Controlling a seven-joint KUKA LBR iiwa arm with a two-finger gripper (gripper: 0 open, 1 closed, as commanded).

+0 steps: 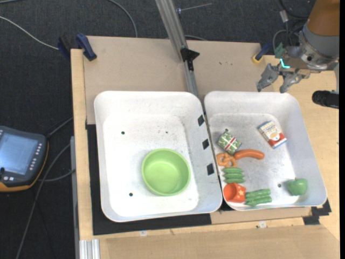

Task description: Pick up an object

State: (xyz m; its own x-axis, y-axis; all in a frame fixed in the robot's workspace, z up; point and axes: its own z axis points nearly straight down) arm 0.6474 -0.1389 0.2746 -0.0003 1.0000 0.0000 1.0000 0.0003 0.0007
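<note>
Two shallow white bins sit side by side on the bench. Left bin [108,112]: one lime-green bowl [165,171], upright, towards the near right part of the floor, with a few small dark specks around it.

Right bin [302,123]: a cluster of small items. Nearest the dividing edge, an orange pretzel-shaped piece [226,159] lies touching a long orange carrot [249,155]. Just above them is a small green-and-red wrapped block [228,141]. Below them, a green pea pod [233,174], then a red pepper-like piece [234,192] at the near rim, with a second green pod [258,197] just beside it. Further right, a small white, blue and red carton [271,134] lies tilted, well apart from the cluster. A green rounded item [297,186] rests in the near right corner.

Gripper [280,81]: hanging above the bench just beyond the right bin's far rim, fingers spread apart, nothing between them. Orange band on the arm [326,14] above it.
</note>
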